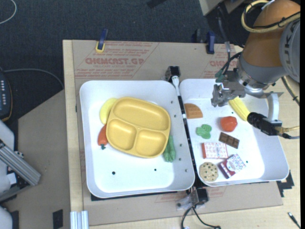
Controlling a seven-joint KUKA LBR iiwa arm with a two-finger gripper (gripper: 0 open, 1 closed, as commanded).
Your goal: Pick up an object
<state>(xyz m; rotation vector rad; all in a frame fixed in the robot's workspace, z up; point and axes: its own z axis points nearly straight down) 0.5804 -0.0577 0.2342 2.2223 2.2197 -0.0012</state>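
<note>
hand (220, 99) hovers at far end of right bin (274, 168), grip state unclear; yellow corn (239, 108) just right, long axis running far-left to near-right.

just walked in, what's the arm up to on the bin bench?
The KUKA arm's gripper hangs over the far end of the right bin, close to the yellow banana, with nothing visibly held. Toy food lies in that bin: a tomato, bread slice, broccoli, chocolate bar and cookie. The left bin has a yellow divided plate.
</note>
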